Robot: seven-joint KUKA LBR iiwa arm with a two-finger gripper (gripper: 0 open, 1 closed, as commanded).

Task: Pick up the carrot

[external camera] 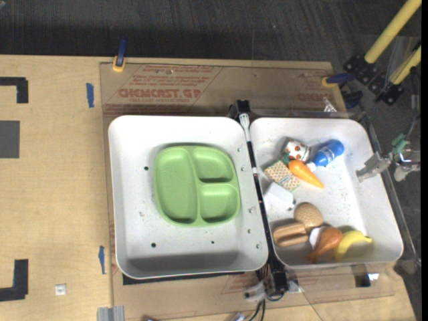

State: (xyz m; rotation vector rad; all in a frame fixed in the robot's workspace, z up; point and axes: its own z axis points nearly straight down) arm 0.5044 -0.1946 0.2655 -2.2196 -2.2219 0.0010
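The carrot (306,172) is a smooth, tapered orange cone, tip toward four o'clock. It lies in the glossy right bin (384,206). At three o'clock, the metal gripper (384,164) is blurred, so I cannot tell its fingers' spread.

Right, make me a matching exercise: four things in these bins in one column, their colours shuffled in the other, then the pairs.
Things:
1. carrot
2. divided plate
3. bottle
4. banana

Colours:
A. blue
B. yellow
C. orange
D. green

Pairs: 1-C, 2-D, 3-A, 4-B.

The plate lies in the left bin; the other three lie in the right bin.
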